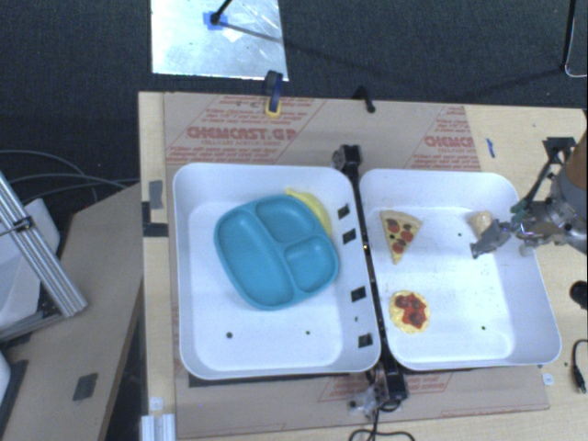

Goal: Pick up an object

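In the right bin (528,333) lie a pizza slice (401,232), a small round pizza (410,310) and a small beige lump (480,220) near the far right wall. My gripper (487,239) reaches in from the right edge and sits low over the bin's right side. It is just in front of the beige lump and well to the right of the pizza slice. I see nothing held in it.
The left bin (211,338) holds a blue divided plate (275,250) with a yellow banana-like piece (313,206) behind it. A black divider with clips (358,255) runs between the bins. Brown cardboard (276,127) lies under both bins.
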`<state>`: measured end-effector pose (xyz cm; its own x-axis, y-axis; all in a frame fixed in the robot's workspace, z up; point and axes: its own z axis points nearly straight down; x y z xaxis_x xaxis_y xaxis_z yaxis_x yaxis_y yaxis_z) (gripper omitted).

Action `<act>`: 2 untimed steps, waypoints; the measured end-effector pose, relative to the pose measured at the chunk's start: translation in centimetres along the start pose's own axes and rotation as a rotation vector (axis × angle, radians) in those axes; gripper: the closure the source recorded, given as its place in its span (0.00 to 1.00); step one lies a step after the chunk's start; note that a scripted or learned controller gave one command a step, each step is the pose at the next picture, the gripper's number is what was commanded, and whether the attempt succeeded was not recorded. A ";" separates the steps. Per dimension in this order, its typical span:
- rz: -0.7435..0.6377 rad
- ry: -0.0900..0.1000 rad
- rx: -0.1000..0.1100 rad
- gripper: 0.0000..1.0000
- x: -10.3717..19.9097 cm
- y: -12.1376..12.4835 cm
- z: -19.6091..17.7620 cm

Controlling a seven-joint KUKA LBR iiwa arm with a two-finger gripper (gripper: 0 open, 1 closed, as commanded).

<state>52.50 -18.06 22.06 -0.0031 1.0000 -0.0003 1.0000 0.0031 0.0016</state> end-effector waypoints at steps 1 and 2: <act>-0.006 0.000 -0.004 0.00 5.8 6.0 2.4; -0.008 0.001 -0.003 0.00 16.2 9.3 2.5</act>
<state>61.72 -1.85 19.58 -0.0112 0.9999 0.0012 0.9999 0.0112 0.0048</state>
